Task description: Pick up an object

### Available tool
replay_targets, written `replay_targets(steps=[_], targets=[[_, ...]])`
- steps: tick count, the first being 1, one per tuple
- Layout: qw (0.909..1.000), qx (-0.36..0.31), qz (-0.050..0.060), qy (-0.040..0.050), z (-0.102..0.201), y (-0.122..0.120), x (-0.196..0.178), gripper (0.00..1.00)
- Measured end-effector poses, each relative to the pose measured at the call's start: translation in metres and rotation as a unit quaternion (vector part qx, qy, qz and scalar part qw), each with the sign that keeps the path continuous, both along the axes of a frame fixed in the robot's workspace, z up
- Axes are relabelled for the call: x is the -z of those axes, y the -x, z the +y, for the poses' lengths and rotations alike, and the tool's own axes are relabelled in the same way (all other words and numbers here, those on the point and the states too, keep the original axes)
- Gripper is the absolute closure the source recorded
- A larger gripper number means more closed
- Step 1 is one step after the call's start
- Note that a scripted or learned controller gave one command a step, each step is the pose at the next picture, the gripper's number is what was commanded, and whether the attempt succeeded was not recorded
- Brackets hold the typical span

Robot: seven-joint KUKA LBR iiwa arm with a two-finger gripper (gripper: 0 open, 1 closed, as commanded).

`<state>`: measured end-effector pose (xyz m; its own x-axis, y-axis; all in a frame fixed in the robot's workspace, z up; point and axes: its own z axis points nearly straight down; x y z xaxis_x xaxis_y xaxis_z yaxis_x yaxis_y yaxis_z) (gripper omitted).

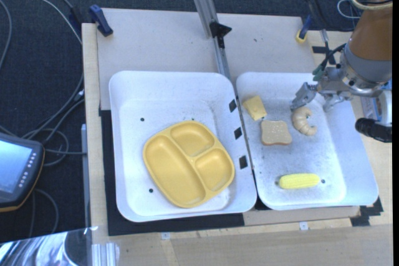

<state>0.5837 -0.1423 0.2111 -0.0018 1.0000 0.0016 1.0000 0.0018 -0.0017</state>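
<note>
Desk (156,40) held two white bins. Yellow divided plate (189,162) sat in left bin (124,90). Right bin (352,187) had cheese (254,107), toast (275,133), corn (298,181), croissant (305,121). Gripper (317,98) hovered right over croissant, jaws apart, nothing between them.

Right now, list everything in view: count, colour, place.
Bins: two, white, side by side on the bench.
Divided plate: one, yellow, in the left bin.
Cheese wedge: one, yellow, right bin, upper left.
Bread slice: one, tan, right bin, middle.
Croissant: one, tan, right bin, just under the gripper.
Corn cob: one, yellow, right bin, near edge.
Clamps: two, blue, bench's far corners.
Arm: one, grey and orange, at right.
Gripper: one, grey, above the croissant.
</note>
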Motion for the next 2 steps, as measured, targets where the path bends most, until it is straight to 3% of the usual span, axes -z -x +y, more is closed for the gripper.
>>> replay_targets(steps=[1, 2], targets=[[1.0, 0.0, 0.0, -0.0001, 0.0, 0.0, 0.0, 0.0], [1.0, 0.001, 0.003, -0.0004, 0.001, 0.011, 0.051, 0.0]])
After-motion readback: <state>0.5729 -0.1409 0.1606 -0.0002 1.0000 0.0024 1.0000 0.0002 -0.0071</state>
